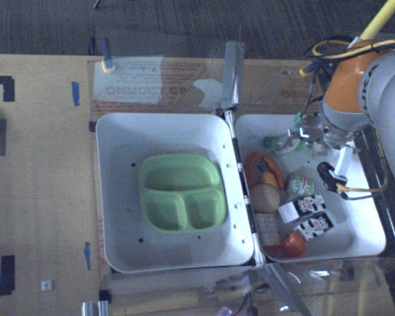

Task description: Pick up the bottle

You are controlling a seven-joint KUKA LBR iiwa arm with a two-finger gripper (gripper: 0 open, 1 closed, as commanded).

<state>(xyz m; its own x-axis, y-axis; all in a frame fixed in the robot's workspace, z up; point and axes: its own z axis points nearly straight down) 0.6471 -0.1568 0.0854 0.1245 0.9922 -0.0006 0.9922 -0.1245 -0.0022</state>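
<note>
Where the arm (pixel 362 91) reaches in from the right, its gripper (pixel 301 135) sits low over the far end of the right bin (pixel 362 232), at the bottle (pixel 280 141). Bottle: clear body, green cap, lying on its side at the bin's far edge, long axis roughly left-right, cap end pointing left toward the divider; the body end blurs into the gripper, so whether it is clamped cannot be told. Right bin count, nearer side: one red-and-orange item (pixel 263 168), one tan rounded item (pixel 264 198), one small green packet (pixel 300 185), two white cartons with dark print (pixel 306 207) and (pixel 316 226), one red item (pixel 291 243) near the front wall. Left bin (pixel 118 137): one green divided tray (pixel 182 192), three compartments. Two bins on the worktop (pixel 39 196), touching side by side.
</note>
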